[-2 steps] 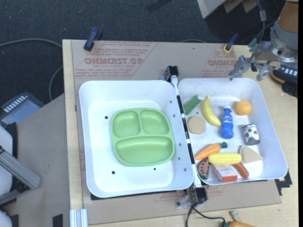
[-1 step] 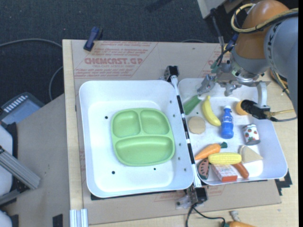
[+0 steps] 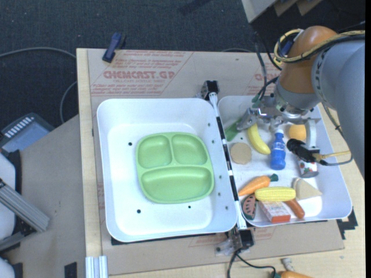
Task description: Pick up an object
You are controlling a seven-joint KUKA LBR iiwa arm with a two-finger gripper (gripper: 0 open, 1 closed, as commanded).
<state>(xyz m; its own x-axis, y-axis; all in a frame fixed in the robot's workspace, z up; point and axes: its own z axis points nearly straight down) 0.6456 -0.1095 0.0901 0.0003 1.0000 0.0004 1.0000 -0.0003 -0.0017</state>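
Claw (image 3: 268,112) above banana (image 3: 259,139), right bin (image 3: 336,185).

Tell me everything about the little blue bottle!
The blue bottle looks like shiny plastic, with a paler cap at its top end. It lies in the right bin, its cap pointing towards the arm above it. A yellow banana lies close on its left and an orange carrot below it. The gripper is just above its cap, not holding it.
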